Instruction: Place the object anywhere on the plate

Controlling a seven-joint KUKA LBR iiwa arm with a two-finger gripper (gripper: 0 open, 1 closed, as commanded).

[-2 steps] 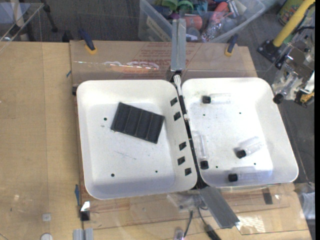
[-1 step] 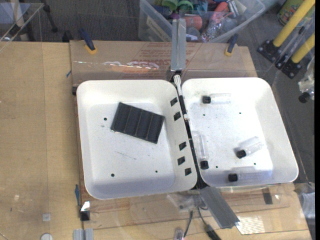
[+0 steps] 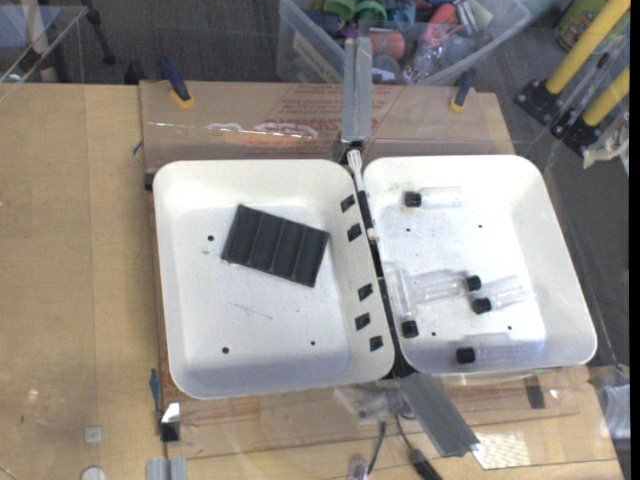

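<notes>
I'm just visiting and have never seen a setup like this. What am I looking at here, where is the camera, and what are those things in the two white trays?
This is a robot's workbench, seen by one fixed camera mounted above it and looking down at a slant. Two shallow white bins sit side by side on a wooden bench. The left bin holds a dark, flat, ribbed rectangle; this seems to be the plate the task names. The right bin holds several small clear vials with black caps, lying on their sides and scattered about. The job is to move one onto the plate. At this moment nothing is being held or moved. Behind the bins stands a clear tub of colourful odds and ends, which appears to be just storage.
</notes>
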